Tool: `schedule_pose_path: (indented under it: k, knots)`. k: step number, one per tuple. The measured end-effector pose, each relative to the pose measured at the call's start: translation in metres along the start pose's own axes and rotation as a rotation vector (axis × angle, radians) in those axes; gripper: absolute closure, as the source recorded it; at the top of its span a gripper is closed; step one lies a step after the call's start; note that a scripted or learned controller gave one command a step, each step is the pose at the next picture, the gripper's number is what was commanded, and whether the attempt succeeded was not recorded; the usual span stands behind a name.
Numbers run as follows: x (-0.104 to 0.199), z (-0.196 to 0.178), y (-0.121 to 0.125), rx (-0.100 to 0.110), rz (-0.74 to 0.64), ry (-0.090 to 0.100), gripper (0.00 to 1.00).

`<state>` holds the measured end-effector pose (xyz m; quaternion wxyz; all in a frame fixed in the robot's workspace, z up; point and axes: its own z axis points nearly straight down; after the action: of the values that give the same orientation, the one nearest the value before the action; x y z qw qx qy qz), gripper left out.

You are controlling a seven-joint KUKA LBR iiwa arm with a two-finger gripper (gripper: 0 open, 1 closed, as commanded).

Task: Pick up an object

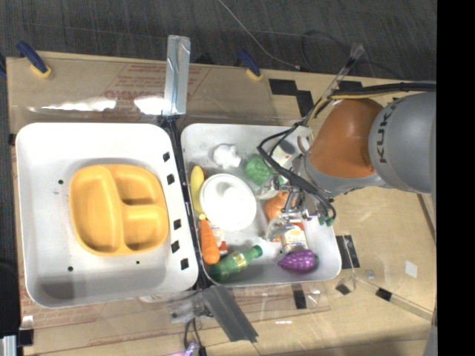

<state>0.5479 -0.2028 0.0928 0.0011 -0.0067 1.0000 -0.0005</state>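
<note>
The left white bin (44,199) holds a yellow divided tray (119,207) lying flat near its middle. The bins sit on a brown cardboard sheet (96,80) with red print, pinned at its far edge by blue clamps (34,58). A shiny metal strip (177,76) stands at the far end of the gap between the bins. A thin pale cable (237,21) crosses the dark floor (89,10) beyond

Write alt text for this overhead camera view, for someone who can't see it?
A grey and orange robot arm reaches from the right into the right-hand white bin, its gripper low among toy foods: a white bowl, banana, carrot, green bottle and purple grapes. The left bin holds a yellow divided tray.
</note>
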Motion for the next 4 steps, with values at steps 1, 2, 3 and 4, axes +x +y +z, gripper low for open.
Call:
schedule_pose_path:
  k: [1, 2, 3, 4]
  knots:
    - [-0.011, -0.001, 0.008, 0.001, 0.022, -0.003, 0.00]
    - [0.000, 0.000, 0.022, -0.001, 0.146, 0.002, 0.00]
    - [-0.001, -0.011, 0.023, 0.002, 0.139, -0.001, 1.00]
    - [0.009, -0.161, 0.035, 0.003, 0.152, -0.014, 1.00]
